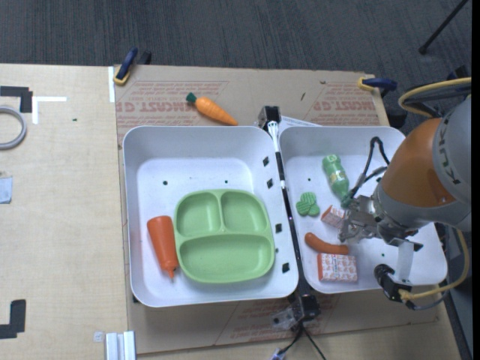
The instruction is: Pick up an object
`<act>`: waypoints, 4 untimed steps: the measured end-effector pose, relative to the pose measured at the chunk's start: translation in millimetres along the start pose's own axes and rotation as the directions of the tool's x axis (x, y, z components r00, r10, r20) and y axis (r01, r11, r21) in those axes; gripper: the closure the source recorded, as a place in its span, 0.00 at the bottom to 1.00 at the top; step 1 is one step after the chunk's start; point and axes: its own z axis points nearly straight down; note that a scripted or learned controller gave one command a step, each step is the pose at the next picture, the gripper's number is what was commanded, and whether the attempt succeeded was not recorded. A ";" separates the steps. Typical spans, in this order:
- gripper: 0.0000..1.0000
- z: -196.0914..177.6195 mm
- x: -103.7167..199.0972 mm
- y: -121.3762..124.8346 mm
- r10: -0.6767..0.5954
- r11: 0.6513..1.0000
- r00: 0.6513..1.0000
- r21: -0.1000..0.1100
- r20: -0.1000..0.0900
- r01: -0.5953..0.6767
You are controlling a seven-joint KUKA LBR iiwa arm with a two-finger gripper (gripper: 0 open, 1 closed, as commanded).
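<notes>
In the right bin lie a green bottle, a small green leafy toy, a small pink box, an orange sausage and a red-and-white packet. My gripper is low inside this bin, right beside the pink box and just above the sausage's right end. The arm's grey and orange body covers the bin's right part. No object is visibly lifted.
The left bin holds a green divided plate and an orange carrot-shaped toy. A small carrot lies on the cardboard behind the bins. Cables loop near the right bin's front corner.
</notes>
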 end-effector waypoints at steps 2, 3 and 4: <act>0.00 9.8 16.2 57.7 -0.257 0.966 0.966 0.001 0.001 0.257; 1.00 -0.2 15.8 58.0 -0.257 0.966 0.966 0.001 0.001 0.257; 0.00 -0.2 15.8 58.0 -0.256 0.967 0.967 0.002 0.001 0.256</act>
